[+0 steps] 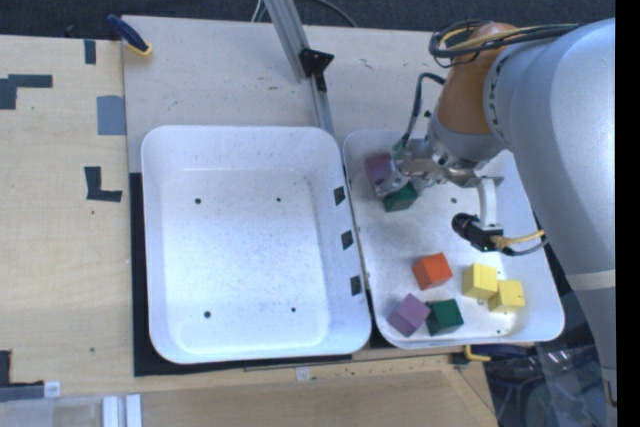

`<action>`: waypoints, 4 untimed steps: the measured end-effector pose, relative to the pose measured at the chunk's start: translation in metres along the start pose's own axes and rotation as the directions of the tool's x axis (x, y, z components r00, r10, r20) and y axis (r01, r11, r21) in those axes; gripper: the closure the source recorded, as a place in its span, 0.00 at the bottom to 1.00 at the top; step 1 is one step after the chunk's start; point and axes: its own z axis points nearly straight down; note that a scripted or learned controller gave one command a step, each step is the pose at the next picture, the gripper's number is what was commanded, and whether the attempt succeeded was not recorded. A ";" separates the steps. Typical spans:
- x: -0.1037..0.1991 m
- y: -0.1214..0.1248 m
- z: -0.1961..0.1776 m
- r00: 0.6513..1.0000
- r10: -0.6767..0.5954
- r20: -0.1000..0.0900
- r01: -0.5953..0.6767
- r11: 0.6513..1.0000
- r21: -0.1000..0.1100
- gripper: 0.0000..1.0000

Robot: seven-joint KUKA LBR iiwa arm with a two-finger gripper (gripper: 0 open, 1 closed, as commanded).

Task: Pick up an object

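Left bin (pixel 165 215) isn't where the action is; everything sits in the right bin (pixel 535 215). The gripper (pixel 405 177) is down at that bin's far left corner, right over a purple block (pixel 377 166) and a green block (pixel 400 200), but I can't tell if it's grasping either. I'd centre on one block before lifting. Nearer the front edge sit orange (pixel 432 270), purple, green and yellow blocks (pixel 484 279).

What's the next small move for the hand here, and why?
Probably close and lift slightly to test the grasp. The hand sits low in the right bin, right at a green block with a purple block beside it. Whether either is actually gripped can't be judged from this view, so a short lift would settle it.
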 end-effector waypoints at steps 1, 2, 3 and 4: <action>-0.027 -0.031 -0.048 1.000 0.005 -0.005 -0.005 1.000 -0.004 1.00; -0.016 0.038 -0.068 1.000 -0.002 -0.006 0.002 1.000 -0.009 1.00; 0.044 0.012 -0.099 1.000 -0.003 -0.007 0.003 1.000 -0.005 1.00; 0.096 0.000 -0.097 1.000 -0.003 -0.008 0.003 1.000 -0.001 1.00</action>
